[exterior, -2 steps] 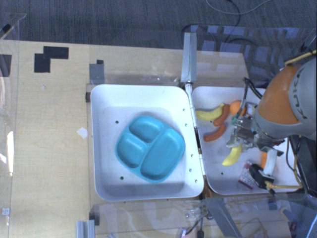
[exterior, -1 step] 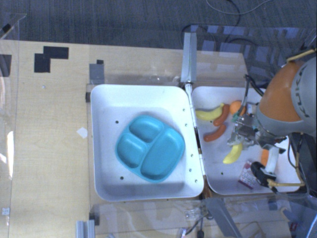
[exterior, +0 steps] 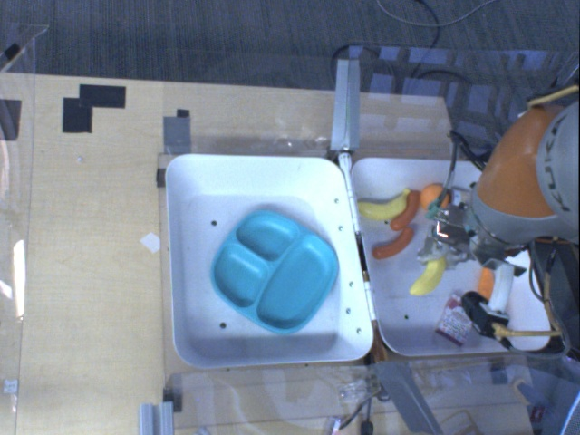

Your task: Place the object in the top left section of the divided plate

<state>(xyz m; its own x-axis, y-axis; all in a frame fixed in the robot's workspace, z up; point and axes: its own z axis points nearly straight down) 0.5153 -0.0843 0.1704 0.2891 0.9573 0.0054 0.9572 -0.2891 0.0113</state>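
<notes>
A blue divided plate (exterior: 276, 270) lies in the left bin (exterior: 190, 198), with its smaller sections toward the upper left. My gripper (exterior: 442, 239) hangs low over the right bin (exterior: 399, 324), among toy food. Directly below it lies a yellow piece (exterior: 427, 278), touching or nearly touching the gripper's tip. A red sausage (exterior: 392, 244) lies just to the left of the gripper. A yellow banana (exterior: 381, 208) and a second reddish sausage (exterior: 406, 210) lie further up and left. An orange piece (exterior: 430, 193) sits just above the gripper.
An orange carrot-like piece (exterior: 487, 283) and a small printed packet (exterior: 452, 321) lie at the right bin's lower right, under the arm. A metal divider post (exterior: 345, 116) stands between the bins at the back. Bare white floor surrounds the plate.
</notes>
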